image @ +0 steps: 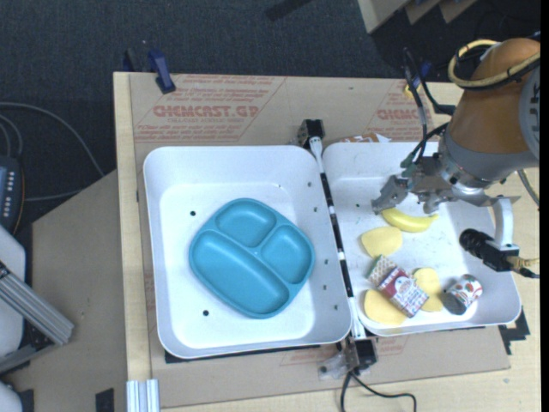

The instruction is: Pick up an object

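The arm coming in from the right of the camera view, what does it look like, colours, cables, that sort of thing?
The arm has a rounded orange band over a grey wrist section. A yellow cable loops above the orange part, and thin dark cables run down its left side. At its end sits a grey metal pincer with dark grey fingers. A black fitting with a white bracket sticks out beneath the wrist on the right.

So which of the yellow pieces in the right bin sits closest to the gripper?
The curved yellow banana-shaped piece, lying just below the gripper. The other yellow pieces lie nearer the bin's front edge.
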Controlling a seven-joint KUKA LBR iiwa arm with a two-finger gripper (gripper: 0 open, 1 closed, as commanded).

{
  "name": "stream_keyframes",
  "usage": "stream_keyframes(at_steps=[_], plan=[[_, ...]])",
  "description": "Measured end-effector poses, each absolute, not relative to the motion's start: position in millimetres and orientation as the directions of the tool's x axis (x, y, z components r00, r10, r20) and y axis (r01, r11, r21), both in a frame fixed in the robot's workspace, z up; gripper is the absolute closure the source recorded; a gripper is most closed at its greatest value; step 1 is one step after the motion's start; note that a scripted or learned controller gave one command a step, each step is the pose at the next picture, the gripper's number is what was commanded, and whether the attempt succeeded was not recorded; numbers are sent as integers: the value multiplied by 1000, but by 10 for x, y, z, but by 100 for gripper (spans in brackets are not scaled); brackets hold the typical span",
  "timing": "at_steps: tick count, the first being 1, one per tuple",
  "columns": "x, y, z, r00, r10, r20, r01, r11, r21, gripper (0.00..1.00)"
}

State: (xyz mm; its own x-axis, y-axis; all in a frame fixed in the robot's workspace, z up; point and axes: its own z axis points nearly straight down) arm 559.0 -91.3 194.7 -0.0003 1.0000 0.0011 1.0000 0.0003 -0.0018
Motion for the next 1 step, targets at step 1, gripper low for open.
stream_keyframes(at_steps=[1], plan=[[5757, -1085, 1587, 0, 1000, 1, 1000, 0, -2, 0]])
